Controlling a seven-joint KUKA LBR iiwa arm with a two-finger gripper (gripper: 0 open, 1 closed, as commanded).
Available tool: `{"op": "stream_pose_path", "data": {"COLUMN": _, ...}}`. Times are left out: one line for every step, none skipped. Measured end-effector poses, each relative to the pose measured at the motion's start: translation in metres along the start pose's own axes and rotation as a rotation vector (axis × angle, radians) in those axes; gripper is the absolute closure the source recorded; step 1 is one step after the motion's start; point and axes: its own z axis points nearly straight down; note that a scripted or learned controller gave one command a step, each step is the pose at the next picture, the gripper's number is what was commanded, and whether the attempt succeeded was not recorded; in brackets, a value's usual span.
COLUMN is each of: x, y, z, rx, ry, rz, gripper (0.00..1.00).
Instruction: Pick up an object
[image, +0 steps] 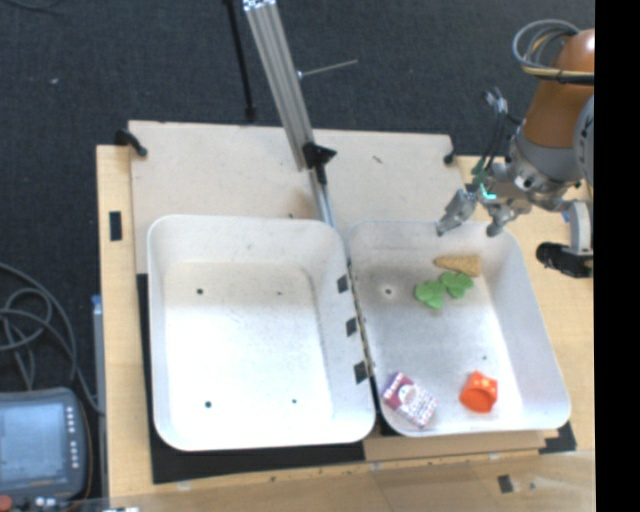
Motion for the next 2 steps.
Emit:
{"op": "stream_pose_path", "data": {"x": -0.001, "y": 0.001, "z": -0.004, "rx": -0.004, "ry": -0.004, "rz": -0.003, "gripper": 0.0}}
{"op": "stream_pose_path", "data": {"x": 0.006, "y": -0.002, "z": 0.057, "rx": 0.0, "ry": -0.002, "rz": -0.007, "gripper": 0.0}}
